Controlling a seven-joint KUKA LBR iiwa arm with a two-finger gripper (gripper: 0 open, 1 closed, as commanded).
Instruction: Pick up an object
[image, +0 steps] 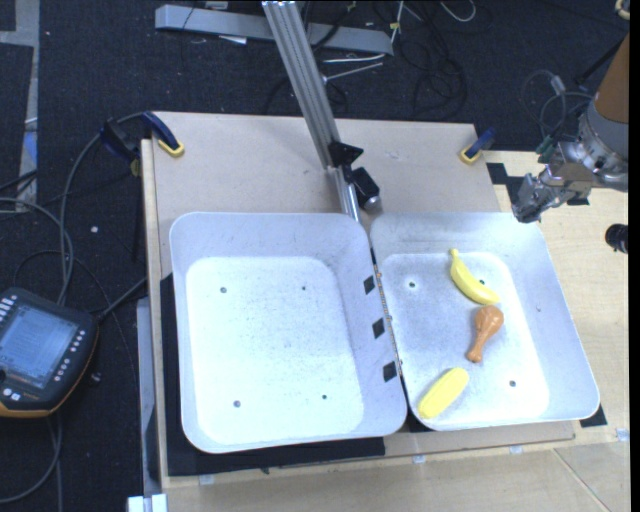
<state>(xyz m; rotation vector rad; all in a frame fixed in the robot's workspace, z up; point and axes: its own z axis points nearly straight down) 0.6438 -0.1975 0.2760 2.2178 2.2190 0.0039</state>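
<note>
At the far left, beyond the surface (300, 160), a handheld control pendant (35, 345) lies on the dark floor, its left side cut off by the picture's edge, with black cables (60, 230) looping around it. Right of the pendant, on the surface, sits the left bin (270, 330), a shallow white tray with a speckled floor. A slanted metal pole (315, 100) rises behind it, its top cut off by the upper edge, and its foot meets the seam between the two bins. Two yellow clamps (170, 148) grip the back corners of the surface.

The right bin (560, 340) touches the left bin along that seam and holds three things. Nearest the seam, toward the front, lies a yellow oblong piece (442, 392) whose exact kind is hard to make out. Further from the seam, a brown drumstick-shaped toy (484, 331) lies at a slant, and just behind it a banana (470, 279); their ends are close, and I cannot tell whether they touch.

The tool (528, 205) hangs outside the right bin, just past its back right corner, well apart from all three things. It shows as a dark, blurred shape, so I cannot tell whether it is spread or pressed together. The arm (605, 130) is cut off by the right edge.
</note>
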